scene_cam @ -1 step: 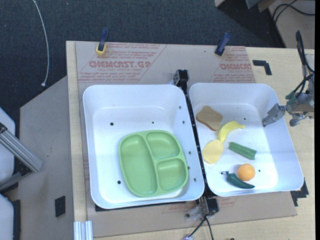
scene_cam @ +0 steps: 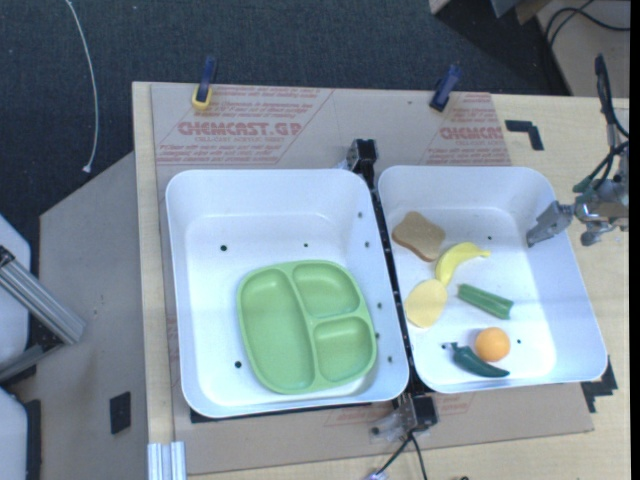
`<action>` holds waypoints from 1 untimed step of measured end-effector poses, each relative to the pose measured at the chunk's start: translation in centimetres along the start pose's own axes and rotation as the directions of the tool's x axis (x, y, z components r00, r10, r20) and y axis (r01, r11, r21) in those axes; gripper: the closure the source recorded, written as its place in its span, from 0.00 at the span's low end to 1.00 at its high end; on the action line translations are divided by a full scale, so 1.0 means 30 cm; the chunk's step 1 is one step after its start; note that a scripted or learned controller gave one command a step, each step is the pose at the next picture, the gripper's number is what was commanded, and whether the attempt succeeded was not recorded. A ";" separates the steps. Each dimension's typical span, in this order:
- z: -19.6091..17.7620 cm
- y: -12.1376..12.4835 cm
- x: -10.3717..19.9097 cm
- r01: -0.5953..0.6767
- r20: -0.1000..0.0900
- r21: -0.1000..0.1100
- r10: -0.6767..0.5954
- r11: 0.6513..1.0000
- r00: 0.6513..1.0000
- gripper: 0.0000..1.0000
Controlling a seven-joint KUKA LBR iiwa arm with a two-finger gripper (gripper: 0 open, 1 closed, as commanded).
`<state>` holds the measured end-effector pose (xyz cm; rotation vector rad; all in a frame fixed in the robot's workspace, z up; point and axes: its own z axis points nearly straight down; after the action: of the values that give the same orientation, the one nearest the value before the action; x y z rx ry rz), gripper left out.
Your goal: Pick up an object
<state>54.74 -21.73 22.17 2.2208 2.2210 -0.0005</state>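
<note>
Dark carpet surrounds your desk, two white bins side by side. Left bin has a green divided tray. Right bin holds toast slice, banana, yellow chip-like piece, green stick, orange touching a dark green pepper. Your pincer sits at the right bin's far-right rim, clear of all items; can't tell if it's apart or together.

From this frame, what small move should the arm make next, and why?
Probably move the hand left and down over the right bin toward the green stick. The hand sits at the bin's right rim holding nothing, and that stick lies nearest, apart from the other items.
</note>
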 end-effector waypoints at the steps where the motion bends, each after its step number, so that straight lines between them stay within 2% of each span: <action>1: 0.204 -0.003 0.027 0.000 -0.004 0.007 0.000 1.000 1.000 0.00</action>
<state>54.65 -20.93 16.06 2.2258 2.2269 -0.0042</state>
